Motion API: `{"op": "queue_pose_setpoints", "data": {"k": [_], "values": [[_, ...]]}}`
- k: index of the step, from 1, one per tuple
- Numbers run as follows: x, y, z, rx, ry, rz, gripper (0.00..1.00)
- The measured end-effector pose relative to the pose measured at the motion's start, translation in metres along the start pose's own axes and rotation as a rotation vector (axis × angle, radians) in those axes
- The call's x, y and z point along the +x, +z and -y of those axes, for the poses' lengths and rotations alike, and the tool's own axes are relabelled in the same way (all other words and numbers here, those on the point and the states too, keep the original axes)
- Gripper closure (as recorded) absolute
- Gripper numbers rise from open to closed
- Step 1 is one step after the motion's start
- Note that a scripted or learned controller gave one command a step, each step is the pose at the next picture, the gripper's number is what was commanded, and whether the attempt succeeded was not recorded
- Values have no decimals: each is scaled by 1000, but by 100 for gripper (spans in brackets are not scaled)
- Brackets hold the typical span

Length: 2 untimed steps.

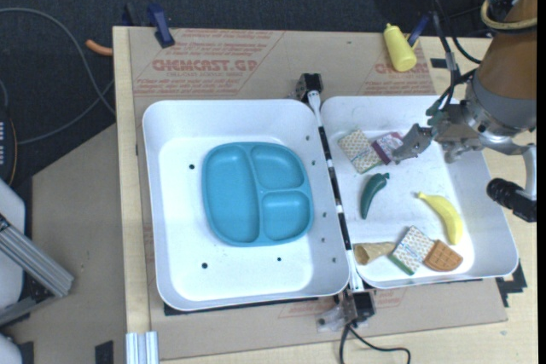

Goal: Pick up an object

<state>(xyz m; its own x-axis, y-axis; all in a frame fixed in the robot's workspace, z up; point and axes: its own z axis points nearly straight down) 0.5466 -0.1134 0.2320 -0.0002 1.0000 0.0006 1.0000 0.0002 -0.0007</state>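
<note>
The right bin (478,183) holds several small items. A checkered packet (359,149) and a purple-and-white wrapper (387,146) lie at its upper left. A green pepper (372,193) is in the middle and a yellow banana (445,216) sits to its right. Along the front edge lie a tan wedge (374,252), a patterned cracker (411,249) and a brown waffle (443,257). My gripper (413,144) hangs low over the bin's upper part, just right of the purple wrapper. Nothing visibly hangs from it.
The left bin (171,149) holds a blue divided plate (256,192). A yellow bottle (398,48) stands on the bench behind the right bin, and a blue clip (159,25) sits at the back left corner. The arm's grey body (503,98) covers the right bin's far right.
</note>
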Motion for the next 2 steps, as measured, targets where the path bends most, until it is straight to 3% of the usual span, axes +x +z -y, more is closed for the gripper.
{"op": "queue_pose_setpoints", "data": {"k": [1,2], "values": [[17,144,-28,2,0,0,0],[17,134,-29,-2,1,1,100]]}}
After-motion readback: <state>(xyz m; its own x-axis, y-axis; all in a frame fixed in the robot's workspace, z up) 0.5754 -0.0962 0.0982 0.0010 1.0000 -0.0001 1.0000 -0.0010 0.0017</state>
